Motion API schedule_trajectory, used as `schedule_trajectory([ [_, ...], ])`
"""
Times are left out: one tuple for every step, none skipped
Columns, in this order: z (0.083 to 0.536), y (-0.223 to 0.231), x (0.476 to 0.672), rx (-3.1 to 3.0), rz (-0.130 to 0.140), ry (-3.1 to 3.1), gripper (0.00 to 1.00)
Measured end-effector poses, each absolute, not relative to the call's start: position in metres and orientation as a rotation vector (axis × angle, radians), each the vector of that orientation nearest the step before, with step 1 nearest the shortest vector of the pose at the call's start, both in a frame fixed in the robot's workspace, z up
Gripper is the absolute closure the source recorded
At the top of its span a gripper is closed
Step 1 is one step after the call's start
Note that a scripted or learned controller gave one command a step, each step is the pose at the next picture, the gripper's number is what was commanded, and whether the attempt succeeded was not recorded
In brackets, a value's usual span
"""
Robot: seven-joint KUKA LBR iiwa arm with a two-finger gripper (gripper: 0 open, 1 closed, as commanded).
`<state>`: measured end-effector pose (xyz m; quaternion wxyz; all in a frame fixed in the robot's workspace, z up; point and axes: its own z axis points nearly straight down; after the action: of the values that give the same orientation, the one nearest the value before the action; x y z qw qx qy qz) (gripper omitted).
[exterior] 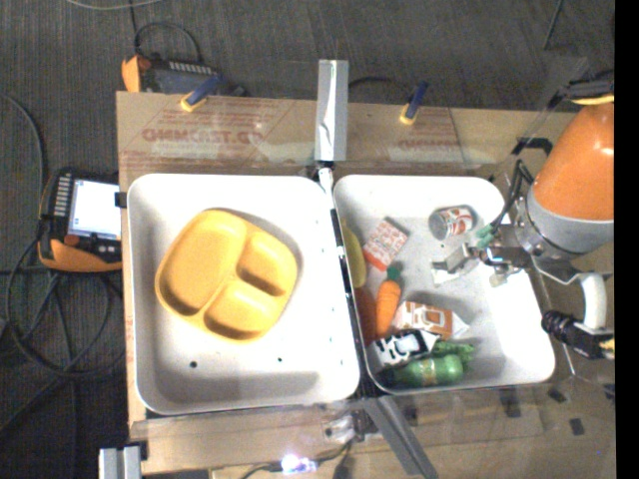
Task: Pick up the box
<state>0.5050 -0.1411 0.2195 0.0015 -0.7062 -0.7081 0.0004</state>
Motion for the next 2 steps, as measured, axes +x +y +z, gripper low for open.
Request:
schedule_trajectory([
  [0.094,-0.109,0.544,-2.277,0.0,-2.165,0.0],
  [0.161,-0.143,0.615,-2.364,0.006,-2.071,0.0],
])
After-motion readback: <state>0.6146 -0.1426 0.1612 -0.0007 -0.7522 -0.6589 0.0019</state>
